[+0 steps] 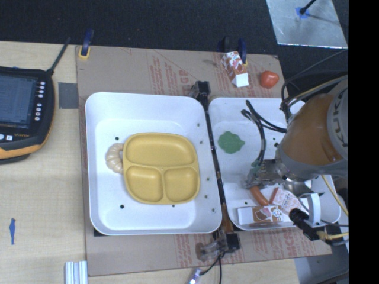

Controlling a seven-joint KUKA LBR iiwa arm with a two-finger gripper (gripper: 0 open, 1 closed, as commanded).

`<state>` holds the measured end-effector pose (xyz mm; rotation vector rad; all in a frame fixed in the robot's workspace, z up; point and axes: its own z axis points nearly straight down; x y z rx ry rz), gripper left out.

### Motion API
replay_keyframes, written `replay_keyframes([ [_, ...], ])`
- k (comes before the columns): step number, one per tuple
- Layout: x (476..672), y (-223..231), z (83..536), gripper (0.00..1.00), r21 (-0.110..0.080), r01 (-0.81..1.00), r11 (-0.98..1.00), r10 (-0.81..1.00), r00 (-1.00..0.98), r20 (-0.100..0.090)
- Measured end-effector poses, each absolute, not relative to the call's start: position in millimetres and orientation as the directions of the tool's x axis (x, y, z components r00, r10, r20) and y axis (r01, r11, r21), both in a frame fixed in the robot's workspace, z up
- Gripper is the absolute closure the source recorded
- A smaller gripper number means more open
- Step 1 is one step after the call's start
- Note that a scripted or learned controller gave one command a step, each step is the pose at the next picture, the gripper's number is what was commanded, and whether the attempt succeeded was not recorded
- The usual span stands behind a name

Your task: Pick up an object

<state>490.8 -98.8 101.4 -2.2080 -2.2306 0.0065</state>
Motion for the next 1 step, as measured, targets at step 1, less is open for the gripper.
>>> replay_keyframes([
  [1, 582.6, -48.2, 192.5, 1.00, -0.001, 1.000, 0.006, 1.000, -0.006, 0.000],
])
